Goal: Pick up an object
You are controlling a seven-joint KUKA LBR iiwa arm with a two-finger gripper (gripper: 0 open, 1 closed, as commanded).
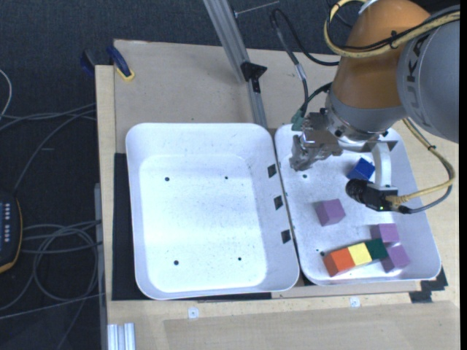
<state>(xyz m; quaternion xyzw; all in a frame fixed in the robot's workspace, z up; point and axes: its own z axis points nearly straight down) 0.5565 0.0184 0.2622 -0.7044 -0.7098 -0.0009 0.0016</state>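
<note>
Purple cube (330,211): lying free in right bin (416,195) | end effector (303,159): above bin, grip state cannot be told

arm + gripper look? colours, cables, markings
Grey arm with a rounded orange band above the wrist, dark lettering on the grey shell. Small grey metal gripper. Black and yellow cables loop over the orange band.

In the right bin (416,217) I see a purple cube (330,211) lying alone mid-floor, a blue cube (361,169) farther back, and near the front edge a tilted orange-yellow-green block bar (356,257) with two purple blocks (390,243) just beside its green end.
</note>
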